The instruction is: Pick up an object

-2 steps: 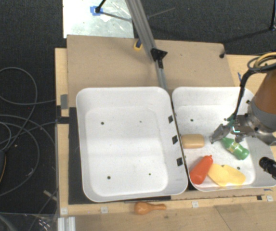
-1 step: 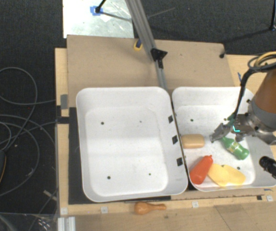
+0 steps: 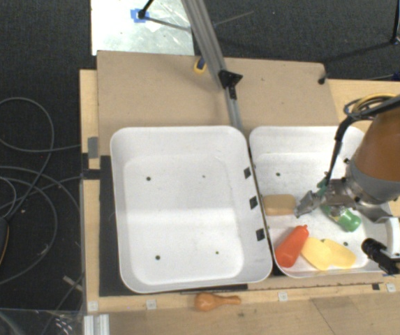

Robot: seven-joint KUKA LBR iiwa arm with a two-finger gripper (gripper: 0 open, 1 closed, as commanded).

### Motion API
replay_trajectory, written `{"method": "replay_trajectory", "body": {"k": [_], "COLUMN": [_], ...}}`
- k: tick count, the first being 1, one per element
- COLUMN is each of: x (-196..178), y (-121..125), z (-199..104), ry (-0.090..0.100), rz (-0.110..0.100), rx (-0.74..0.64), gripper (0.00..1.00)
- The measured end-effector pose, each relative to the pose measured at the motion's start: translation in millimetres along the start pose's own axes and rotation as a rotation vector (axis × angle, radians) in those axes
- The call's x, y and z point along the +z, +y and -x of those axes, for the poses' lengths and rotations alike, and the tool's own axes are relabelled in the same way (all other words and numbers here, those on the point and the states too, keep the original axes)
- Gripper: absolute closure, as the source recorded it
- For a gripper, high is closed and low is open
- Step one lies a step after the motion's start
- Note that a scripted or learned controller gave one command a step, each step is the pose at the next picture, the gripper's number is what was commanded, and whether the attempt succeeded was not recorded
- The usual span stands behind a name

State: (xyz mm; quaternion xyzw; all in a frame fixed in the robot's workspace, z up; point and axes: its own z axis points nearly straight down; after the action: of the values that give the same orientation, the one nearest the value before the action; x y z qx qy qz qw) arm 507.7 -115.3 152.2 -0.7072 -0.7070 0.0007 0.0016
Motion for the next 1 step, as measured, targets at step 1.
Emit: {"method": "replay_trajectory", "body": {"k": [1], "x": [49.3], "y": [-5.1], "z": [8.7], "ry": [0.000], "rz": [-0.001], "rx": [0.001], "gripper": [0.00]}}
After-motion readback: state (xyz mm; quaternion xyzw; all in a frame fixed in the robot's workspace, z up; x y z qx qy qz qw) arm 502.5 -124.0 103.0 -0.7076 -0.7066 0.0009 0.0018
